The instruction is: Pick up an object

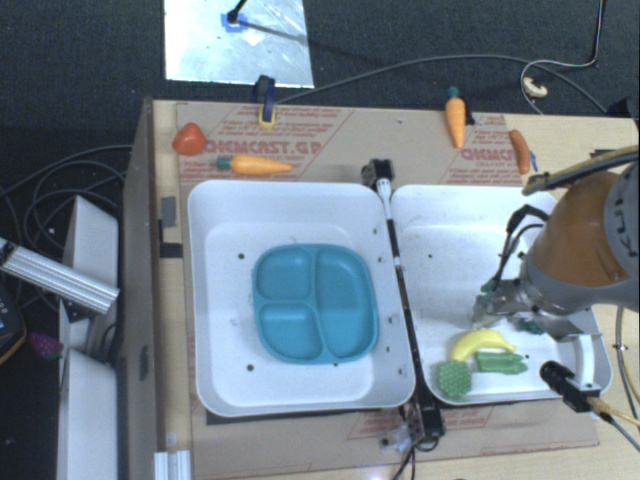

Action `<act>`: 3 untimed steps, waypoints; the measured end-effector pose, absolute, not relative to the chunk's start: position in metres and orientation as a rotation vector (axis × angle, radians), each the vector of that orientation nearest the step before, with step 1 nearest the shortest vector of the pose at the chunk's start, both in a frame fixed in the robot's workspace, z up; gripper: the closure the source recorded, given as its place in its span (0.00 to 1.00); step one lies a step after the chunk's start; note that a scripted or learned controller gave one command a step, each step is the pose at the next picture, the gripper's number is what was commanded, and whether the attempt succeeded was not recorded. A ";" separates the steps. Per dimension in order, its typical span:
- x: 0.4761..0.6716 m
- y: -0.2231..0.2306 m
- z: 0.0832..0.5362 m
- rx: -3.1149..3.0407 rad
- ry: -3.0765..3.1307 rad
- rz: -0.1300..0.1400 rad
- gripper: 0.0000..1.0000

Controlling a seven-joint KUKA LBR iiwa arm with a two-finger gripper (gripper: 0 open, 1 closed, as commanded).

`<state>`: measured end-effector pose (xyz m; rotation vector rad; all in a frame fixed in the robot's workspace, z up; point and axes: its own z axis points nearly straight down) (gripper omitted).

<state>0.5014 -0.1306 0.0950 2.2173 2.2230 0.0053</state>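
Two shallow white bins are seen side by side on the bench. In the left bin [215, 268] a blue divided plate [315, 302] lies flat near the middle. The arm [585, 243], grey with its orange band, is lowered into the right bin [440, 228] from the right side. The gripper [497, 310] is found low over the bin floor, just above the toys gathered at the near edge. Directly below it a yellow banana [482, 343] is seen, curved and lying flat; a green bean-like piece [502, 364] lies against its near side, and a round green knobbly toy [454, 379] rests just left of that. The banana lies just beside the gripper's tip, though contact cannot be made out, and nothing is seen held. Whether the gripper is spread or closed cannot be told.

On the cardboard behind the bins, a carrot [258, 166] and a second carrot [456, 120] are laid.
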 end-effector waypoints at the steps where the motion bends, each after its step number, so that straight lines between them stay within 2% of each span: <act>1: 0.501 -0.131 0.095 2.218 2.224 0.005 0.00; 2: 0.562 -0.207 0.135 2.217 2.219 0.002 0.00; 3: 0.517 -0.207 0.153 2.219 2.221 0.001 0.00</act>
